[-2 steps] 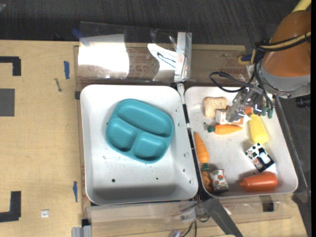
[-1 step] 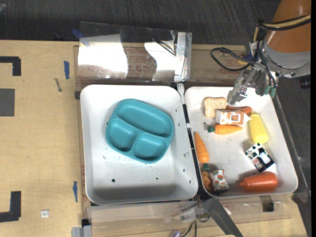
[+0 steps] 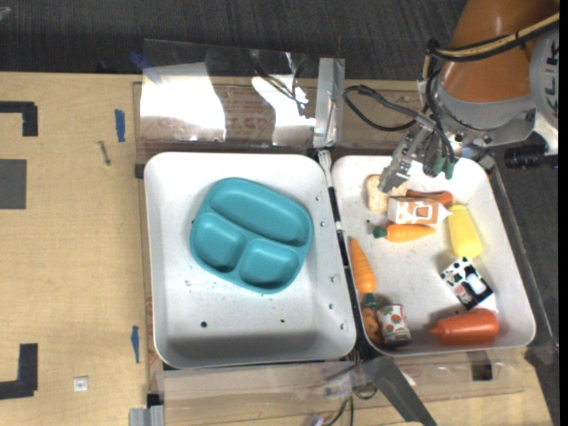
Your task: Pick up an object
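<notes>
Two bins | gripper (image 3: 391,181) low over right bin's (image 3: 515,264) far-left corner, tips at a pale object (image 3: 376,193) it partly hides; grip state cannot tell | orange carton (image 3: 417,211) just beside, long axis left-right | carrot (image 3: 362,267) by the divider, pointing away | left bin (image 3: 169,264) holds teal tray (image 3: 251,232)

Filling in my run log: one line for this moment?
gripper over right bin far corner | at beige piece | grasp unconfirmed | teal tray in left bin

Arm in from right, gripper (image 3: 391,181) angled down-left.
</notes>
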Controlling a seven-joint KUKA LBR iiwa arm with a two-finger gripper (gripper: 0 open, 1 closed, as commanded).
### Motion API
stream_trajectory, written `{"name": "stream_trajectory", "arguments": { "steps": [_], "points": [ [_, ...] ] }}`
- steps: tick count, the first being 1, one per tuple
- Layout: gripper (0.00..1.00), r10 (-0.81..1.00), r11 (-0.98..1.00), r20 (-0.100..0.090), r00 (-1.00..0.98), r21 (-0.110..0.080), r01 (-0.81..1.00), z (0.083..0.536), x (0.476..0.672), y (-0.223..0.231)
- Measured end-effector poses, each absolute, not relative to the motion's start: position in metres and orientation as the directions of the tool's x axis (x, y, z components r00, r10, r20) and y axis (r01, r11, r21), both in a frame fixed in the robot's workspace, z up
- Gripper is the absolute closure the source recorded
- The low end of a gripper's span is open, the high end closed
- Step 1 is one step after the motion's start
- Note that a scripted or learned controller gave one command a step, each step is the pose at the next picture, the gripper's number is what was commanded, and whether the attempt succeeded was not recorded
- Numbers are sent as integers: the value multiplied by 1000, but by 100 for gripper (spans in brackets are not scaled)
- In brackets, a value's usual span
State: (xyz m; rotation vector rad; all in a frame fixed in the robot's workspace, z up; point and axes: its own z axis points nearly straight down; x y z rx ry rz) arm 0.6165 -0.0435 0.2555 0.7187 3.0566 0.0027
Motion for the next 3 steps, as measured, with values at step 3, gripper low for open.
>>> {"name": "stream_trajectory", "arguments": {
  "steps": [3],
  "points": [
    [100,483,876,1,-876,1,483,219,658,26]
  ]
}}
